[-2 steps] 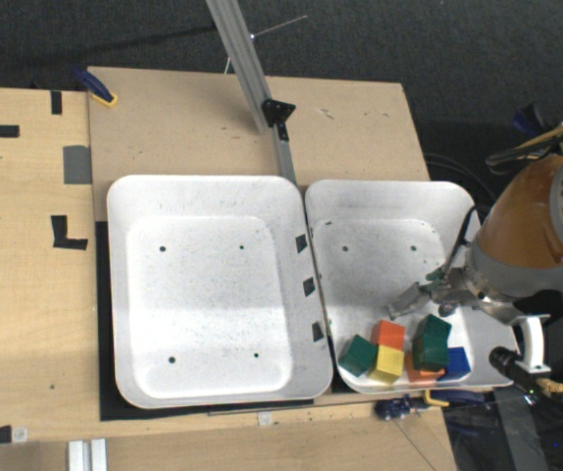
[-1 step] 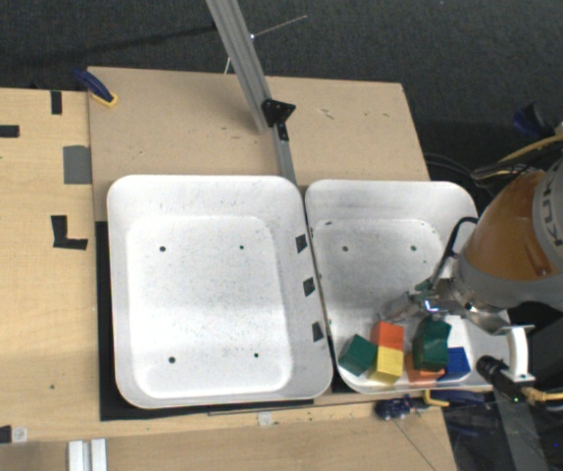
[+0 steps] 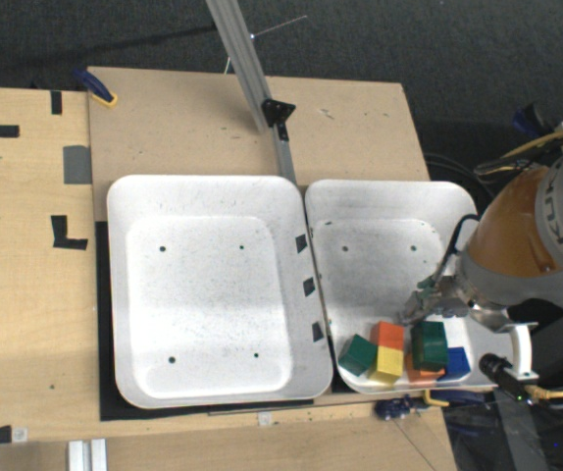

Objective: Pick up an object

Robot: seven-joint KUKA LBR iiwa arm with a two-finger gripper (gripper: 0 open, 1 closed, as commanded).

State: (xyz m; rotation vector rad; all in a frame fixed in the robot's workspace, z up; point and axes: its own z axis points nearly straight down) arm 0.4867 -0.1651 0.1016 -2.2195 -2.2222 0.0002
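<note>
Dark carpet surrounds the desk (image 3: 213, 126), on which two white bins are set. Six small blocks are clustered in the near corner of the right bin (image 3: 380, 204): two green, two orange, one yellow, one blue. They are judged light, rigid, best gripped across flat sides. The claw (image 3: 429, 297) hovers just above; its state cannot be told.

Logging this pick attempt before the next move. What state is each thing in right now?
Gripper: low in the right bin, just above the blocks.
Green block: lying at the bin's near edge.
Yellow block: beside the green one.
Orange block: behind the yellow.
Dark green block: atop the pile.
Blue block: beside the pile.
</note>
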